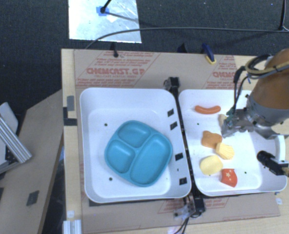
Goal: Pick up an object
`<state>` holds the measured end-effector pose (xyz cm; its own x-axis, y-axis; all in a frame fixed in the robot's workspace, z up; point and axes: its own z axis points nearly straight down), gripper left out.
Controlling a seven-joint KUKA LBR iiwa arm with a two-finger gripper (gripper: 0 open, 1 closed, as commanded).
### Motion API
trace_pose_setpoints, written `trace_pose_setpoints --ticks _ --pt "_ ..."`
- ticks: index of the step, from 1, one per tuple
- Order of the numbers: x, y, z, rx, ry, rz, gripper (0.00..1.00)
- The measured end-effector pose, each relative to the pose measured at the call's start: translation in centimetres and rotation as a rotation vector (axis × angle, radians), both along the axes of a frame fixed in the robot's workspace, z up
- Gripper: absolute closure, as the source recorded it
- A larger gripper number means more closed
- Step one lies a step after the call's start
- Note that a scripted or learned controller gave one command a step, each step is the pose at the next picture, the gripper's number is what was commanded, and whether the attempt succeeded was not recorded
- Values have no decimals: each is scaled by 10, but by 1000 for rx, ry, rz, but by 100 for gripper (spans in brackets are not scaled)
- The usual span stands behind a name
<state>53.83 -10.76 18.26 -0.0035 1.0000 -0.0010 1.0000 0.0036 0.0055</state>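
Approach step, by my judgement: hand (pixel 227 127) low in right bin (pixel 269 182), near orange piece (pixel 211 139); finger state unclear; next, centre over it.

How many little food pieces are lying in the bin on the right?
5. An orange sausage lies at the far end, an orange-brown chunk mid-bin, a pale ridged piece beside it, a yellow lump nearer, and a red piece nearest. The arm may hide more.

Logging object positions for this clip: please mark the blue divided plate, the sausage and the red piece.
blue divided plate (pixel 138 153), camera view, on the ridge where its compartments meet.
sausage (pixel 207 109), camera view, middle of its length.
red piece (pixel 229 177), camera view, centre of its top face.
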Motion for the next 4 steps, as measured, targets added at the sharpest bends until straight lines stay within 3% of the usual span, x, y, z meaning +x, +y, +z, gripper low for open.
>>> trace_pose_setpoints --ticks 2,4 --pt "-4 4 86 0 -1 1 100" --pt "40 107 76 3 1 7 100"
